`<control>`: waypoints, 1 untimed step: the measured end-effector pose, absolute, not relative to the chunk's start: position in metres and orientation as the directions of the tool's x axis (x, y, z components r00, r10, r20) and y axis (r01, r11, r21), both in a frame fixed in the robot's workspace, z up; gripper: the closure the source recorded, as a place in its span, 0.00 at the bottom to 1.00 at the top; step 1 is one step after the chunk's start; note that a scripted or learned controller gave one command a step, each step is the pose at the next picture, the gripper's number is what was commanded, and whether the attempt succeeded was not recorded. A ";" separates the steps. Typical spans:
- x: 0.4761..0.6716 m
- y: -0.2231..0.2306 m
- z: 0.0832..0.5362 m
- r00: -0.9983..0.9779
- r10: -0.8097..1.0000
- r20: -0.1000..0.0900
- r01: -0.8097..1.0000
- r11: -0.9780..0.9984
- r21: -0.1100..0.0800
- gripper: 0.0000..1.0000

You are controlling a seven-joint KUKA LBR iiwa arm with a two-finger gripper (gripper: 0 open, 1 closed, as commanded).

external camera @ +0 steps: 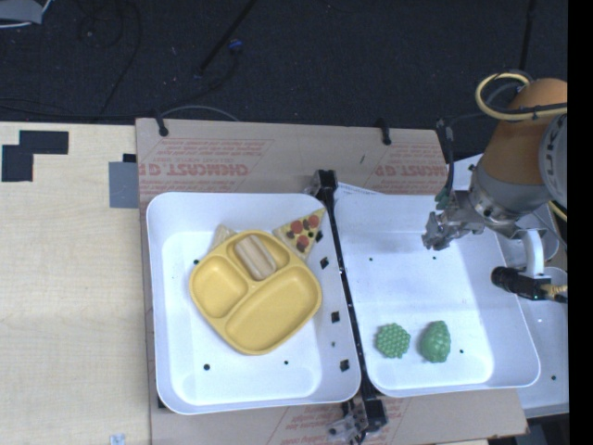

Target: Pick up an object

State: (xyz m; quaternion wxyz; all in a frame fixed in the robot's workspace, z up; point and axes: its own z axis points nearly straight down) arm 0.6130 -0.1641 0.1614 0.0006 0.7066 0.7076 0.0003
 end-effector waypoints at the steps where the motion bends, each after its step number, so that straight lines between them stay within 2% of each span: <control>1: 0.604 -0.161 0.213 -0.002 1.000 0.000 1.000 0.002 0.001 1.00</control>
